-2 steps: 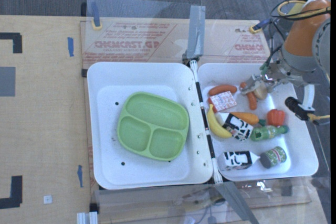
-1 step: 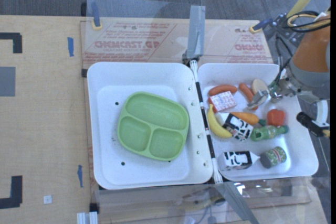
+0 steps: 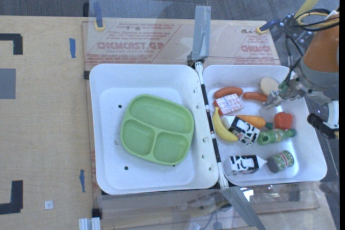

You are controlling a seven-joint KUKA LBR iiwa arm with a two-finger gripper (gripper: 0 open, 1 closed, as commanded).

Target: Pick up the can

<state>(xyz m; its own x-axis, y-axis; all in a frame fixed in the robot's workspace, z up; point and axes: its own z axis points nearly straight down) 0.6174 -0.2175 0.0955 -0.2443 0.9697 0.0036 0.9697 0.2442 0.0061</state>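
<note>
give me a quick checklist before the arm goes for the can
1. Can in view, front of the right bin: ok.
2. Can lying on its side, not upright: not ok.
3. Hand above the can: not ok, it is at the bin's back, near the sausage.
4. Room around the can: cannot tell, milk carton lies close beside it.
5. Hand open: cannot tell.

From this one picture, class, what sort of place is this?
Probably a robot test bench, not a kitchen: toy food and a small can lie in a white bin, a green plate in the other, and a robot arm reaches in.
</note>
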